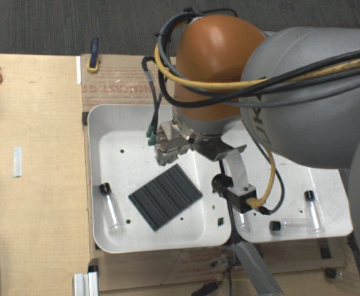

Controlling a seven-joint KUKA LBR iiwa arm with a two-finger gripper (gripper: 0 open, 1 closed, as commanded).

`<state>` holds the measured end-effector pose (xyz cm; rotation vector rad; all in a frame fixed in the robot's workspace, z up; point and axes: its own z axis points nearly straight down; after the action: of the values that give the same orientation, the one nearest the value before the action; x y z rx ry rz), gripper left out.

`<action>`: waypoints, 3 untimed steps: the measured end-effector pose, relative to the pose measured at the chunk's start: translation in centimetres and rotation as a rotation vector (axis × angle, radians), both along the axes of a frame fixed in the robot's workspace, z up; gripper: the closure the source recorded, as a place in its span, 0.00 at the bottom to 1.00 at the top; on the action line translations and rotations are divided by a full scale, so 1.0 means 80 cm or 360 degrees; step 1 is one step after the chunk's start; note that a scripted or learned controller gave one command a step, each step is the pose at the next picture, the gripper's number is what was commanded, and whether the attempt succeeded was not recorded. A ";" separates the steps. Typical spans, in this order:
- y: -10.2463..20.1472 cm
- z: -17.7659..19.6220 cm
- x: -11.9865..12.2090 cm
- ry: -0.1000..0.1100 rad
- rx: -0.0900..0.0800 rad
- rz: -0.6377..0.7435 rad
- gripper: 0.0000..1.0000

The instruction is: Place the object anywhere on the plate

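Looming closest to the lens, the grey arm [309, 91] swept in from the right, its glossy orange band [217, 60] rounded like a dome and wrapped by yellow and black cables. Below that dome the metal end effector [167, 148] hung over the left bin [100, 165], just above the upper corner of a dark, ribbed, flat rectangular plate [165, 197] lying tilted on the bin's smooth white floor; whether its fingers were apart or together could not be told, and nothing was visibly between them. Three clear plastic tubes with black caps could be counted: one tube [110, 207] lay along the left bin's left wall, well apart from the plate, and two more lay in the right bin [334, 230], one [311, 207] upright in the picture and one [293, 226] crosswise near the front rim. Both shallow bins sat side by side on a tan wooden table [32, 134], with brown cardboard [121, 82] under their far edge.
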<state>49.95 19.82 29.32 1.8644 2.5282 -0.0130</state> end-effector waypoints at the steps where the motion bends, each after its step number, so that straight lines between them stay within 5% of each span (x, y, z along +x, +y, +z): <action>1: -0.022 -0.002 0.055 -0.0005 0.0007 0.0328 1.00; 2: -0.064 0.005 0.087 -0.0006 0.0008 0.0501 1.00; 3: -0.098 0.015 0.044 -0.0002 0.0010 0.0780 1.00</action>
<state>53.46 11.99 30.55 1.1958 2.9056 -0.0038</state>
